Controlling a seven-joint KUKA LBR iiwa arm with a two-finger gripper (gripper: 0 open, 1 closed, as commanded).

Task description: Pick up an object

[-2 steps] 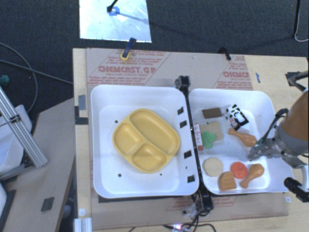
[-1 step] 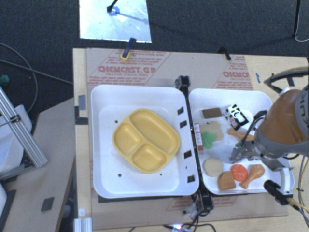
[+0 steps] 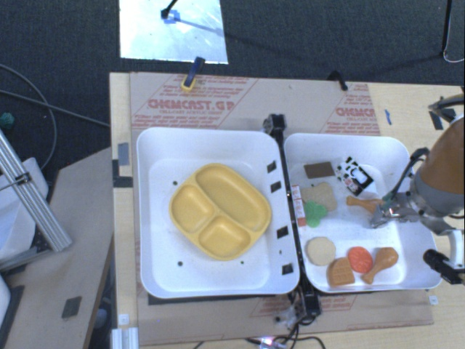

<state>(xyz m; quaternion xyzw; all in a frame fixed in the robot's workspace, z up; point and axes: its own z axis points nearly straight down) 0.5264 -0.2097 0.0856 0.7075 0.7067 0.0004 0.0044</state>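
My gripper [image 3: 378,218] low in right bin [image 3: 396,151], right of middle; can't tell its state, metal blurs together. Nearest thing: tan stick [image 3: 361,203], lying flat, just left of me, maybe touching. Judge it light, stiff plastic, smooth, likely to skid on bin floor. Best hold: across narrow shaft at mid-length. Drumstick [image 3: 381,260] and tomato [image 3: 360,257] near front wall, crowded by bread [image 3: 340,272]. Yellow tray [image 3: 220,211] in left bin [image 3: 156,195], too broad.

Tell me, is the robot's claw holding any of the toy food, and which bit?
It cannot be told. The claw is low in the right bin, beside a tan stick-shaped piece, but its tips are too small and blurry.
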